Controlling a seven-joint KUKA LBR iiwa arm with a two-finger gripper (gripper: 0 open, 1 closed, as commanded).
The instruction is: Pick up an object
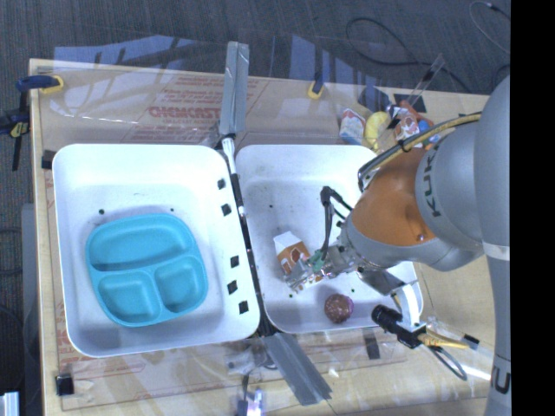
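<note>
Where the hand meets the packet, details blur.

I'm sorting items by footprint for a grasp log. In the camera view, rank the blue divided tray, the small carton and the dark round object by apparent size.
1. blue divided tray, by far
2. small carton
3. dark round object, close to the carton, so that order is unsure

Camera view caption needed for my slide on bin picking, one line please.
KUKA arm lowers its pincer beside a small carton in the right bin; blue divided tray fills the left bin.
</note>
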